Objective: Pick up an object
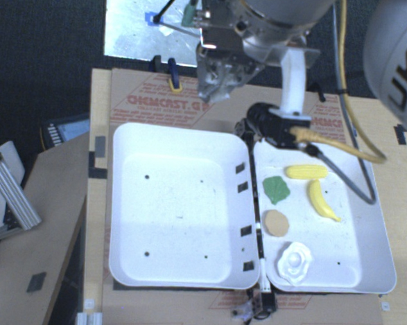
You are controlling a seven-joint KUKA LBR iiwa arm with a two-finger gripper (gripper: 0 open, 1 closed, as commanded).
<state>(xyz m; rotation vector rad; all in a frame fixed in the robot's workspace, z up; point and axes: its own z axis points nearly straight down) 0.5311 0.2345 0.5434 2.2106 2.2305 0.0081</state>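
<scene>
The gripper (220, 79) hangs above the desk's back edge, behind both bins; whether its fingers are open or closed I cannot tell. Every candidate lies well forward and right of it, in the right bin (373, 226): corn cob (306, 172), banana (322, 200), green leaf (276, 190), tan cookie (276, 223), fried egg (293, 262). Flat pieces risk slipping; the crowded banana and corn invite a nudge.

The gripper (219, 83) hangs high past the far edge of the left bin (127, 208). Below and in front of its fingers, that bin gives wide open room. Off to the fingers' side, the right bin (365, 239) is crowded: corn (306, 172), banana (322, 200), green leaf (276, 190), tan cookie (276, 222), white egg (294, 262). A yellow cable (340, 148) crosses its far corner.
</scene>
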